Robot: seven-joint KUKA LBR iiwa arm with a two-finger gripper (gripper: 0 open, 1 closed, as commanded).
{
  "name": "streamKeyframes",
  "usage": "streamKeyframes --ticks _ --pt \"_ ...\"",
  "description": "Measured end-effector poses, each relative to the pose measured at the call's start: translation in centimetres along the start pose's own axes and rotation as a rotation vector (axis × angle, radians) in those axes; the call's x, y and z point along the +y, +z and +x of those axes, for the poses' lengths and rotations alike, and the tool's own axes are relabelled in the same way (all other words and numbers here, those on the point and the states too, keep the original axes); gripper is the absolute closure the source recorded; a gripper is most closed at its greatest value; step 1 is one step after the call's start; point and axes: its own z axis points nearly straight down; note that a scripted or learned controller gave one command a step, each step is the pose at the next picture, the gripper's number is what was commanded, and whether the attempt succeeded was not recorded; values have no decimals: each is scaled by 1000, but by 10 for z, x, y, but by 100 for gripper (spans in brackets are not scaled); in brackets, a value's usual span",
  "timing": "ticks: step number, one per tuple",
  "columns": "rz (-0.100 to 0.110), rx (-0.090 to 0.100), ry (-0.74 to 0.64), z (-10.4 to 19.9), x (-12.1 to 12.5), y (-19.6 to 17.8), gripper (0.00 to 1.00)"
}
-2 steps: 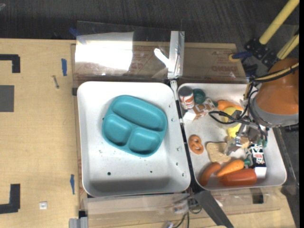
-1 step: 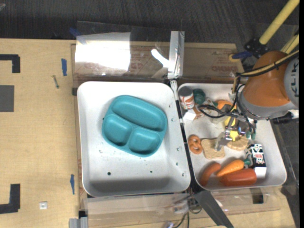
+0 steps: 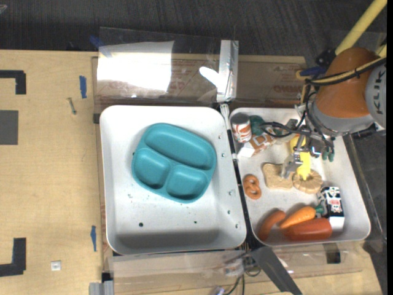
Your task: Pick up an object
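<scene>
The right bin [image 3: 353, 189] holds several toy foods. A tan bread slice [image 3: 274, 176] lies in its middle, with a yellow piece [image 3: 304, 168] on a tan round [image 3: 310, 182] beside it. My gripper [image 3: 297, 162] hangs low over the right end of the bread slice, right by the yellow piece. An orange pretzel [image 3: 252, 186] lies to the left. A carrot [image 3: 299, 216] and a red sausage-like piece [image 3: 307, 228] rest at the bin's front. A black-and-white box [image 3: 332, 201] stands at the right. A small can [image 3: 242, 129] is at the back left.
The left bin [image 3: 116, 214] holds a teal divided plate [image 3: 174, 160]. A clear plastic sheet [image 3: 159, 69] lies behind the bins. Cardboard covers the bench at the left [image 3: 43, 177]. The arm's orange band [image 3: 347, 85] sits over the right bin's back right corner.
</scene>
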Motion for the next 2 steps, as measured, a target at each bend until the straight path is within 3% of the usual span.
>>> streamKeyframes --ticks 1,2 --pt "1 -4 131 27 -2 -1 0" --pt "1 -3 52 69 0 -1 0"
